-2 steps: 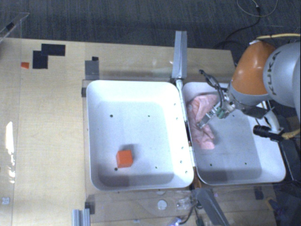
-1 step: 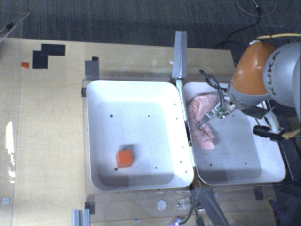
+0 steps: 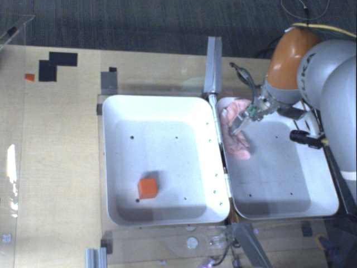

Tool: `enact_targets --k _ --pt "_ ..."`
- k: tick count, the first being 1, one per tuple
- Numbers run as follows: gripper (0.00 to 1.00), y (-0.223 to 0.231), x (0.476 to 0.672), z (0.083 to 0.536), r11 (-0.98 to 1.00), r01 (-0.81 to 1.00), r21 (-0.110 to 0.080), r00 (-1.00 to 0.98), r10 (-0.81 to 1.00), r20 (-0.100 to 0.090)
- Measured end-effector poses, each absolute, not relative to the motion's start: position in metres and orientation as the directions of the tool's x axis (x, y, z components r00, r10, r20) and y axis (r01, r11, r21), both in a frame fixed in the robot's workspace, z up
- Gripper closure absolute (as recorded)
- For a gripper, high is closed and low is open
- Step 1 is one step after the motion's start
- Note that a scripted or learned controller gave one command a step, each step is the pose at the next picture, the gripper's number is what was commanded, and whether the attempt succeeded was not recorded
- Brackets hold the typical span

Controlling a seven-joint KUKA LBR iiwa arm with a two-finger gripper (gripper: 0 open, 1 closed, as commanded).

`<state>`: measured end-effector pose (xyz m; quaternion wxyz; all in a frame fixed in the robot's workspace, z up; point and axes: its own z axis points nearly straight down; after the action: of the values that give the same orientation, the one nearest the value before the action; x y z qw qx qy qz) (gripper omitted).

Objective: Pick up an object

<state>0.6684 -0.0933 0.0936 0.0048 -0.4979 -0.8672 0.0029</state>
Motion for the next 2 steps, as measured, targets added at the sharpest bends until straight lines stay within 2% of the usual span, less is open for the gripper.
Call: enact_targets --k 1,2 --pt "1.00 -0.092 0.673 0.107 0.509 0.860 0.008 -0.509 0.860 -0.010" --pt "1.00 -0.105 0.672 0.232 0.698 0.716 0.011 -0.697 0.717 -0.013"
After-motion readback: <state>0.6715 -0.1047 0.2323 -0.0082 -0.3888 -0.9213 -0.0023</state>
